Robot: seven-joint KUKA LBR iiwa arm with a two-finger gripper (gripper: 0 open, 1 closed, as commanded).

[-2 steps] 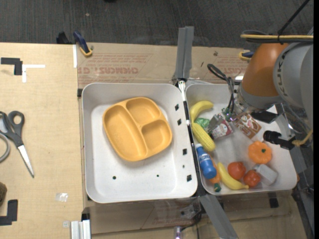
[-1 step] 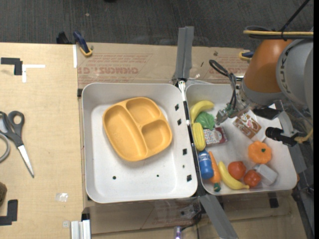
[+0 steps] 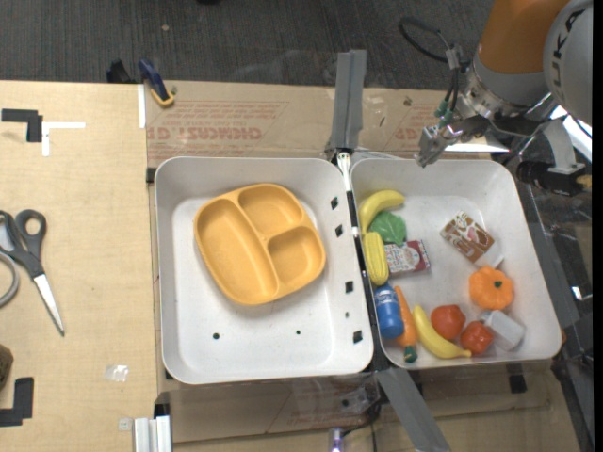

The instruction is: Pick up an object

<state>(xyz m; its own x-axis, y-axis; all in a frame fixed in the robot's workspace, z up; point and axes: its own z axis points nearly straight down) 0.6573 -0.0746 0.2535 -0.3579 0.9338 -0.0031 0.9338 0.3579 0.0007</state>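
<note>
The right bin [image 3: 524, 217] holds several toy foods: a yellow banana [image 3: 382, 201], a green vegetable [image 3: 387, 226], a corn cob [image 3: 375, 257], a red-and-white packet [image 3: 408, 257], a brown snack packet [image 3: 466, 237], an orange [image 3: 491, 288], a blue bottle [image 3: 387, 313], a second banana [image 3: 435, 335] and a red tomato [image 3: 448, 320]. My gripper [image 3: 436, 145] hangs over the far rim of this bin, up and to the right of the first banana, apart from every object. Nothing shows in its grasp.
The left bin [image 3: 179, 281] carries a yellow divided plate [image 3: 261, 243]. A grey divider bar [image 3: 349, 102] runs between the bins at the back. Scissors [image 3: 33, 262] lie on the wooden bench at far left. Cables trail behind the arm [image 3: 528, 36].
</note>
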